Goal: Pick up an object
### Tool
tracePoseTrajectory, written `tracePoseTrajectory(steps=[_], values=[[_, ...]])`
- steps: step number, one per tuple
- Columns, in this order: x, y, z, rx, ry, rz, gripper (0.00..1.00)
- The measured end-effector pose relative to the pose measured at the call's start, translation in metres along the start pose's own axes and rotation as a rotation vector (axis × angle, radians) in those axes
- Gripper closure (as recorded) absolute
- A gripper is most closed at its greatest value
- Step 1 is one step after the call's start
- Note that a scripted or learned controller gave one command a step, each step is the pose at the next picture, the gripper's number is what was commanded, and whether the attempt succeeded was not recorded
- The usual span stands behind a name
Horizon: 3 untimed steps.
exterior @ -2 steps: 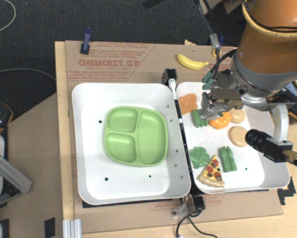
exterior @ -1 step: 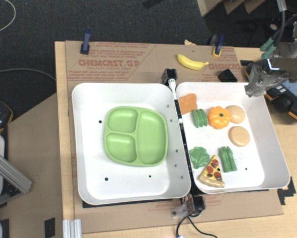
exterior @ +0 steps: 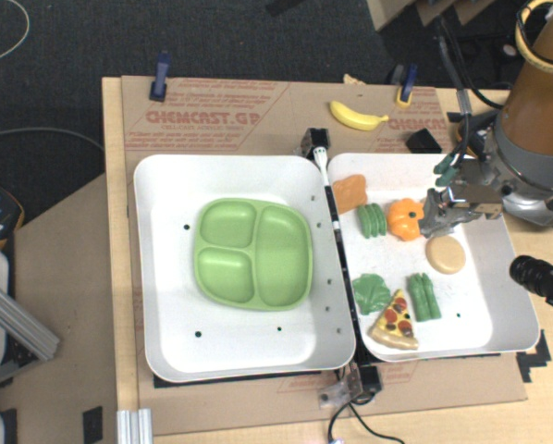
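My gripper hangs over the right bin, just right of an orange pumpkin-like toy and just above a round beige cookie. Nothing shows held in it. Also in this bin lie an orange slab, a ribbed green vegetable, a green leafy piece, a green bean bundle and a pizza slice.
The left bin holds a green divided plate. A yellow banana lies on the cardboard behind the right bin. Blue clamps hold the board's back edge. The arm's orange and grey body looms over the bin's right side.
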<state>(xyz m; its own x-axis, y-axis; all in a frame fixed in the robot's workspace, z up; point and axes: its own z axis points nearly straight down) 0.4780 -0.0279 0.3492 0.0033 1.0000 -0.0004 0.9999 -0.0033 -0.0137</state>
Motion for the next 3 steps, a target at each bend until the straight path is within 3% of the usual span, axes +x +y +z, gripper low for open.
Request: tracePoseTrajectory(steps=[1, 2, 3], values=[[0.053, 0.001, -0.06, -0.021, 0.001, -0.008, 1.0], [0.024, 0.001, 0.021, -0.005, -0.001, 0.001, 1.0], [0.102, 0.001, -0.086, -0.027, 0.004, -0.012, 1.0]])
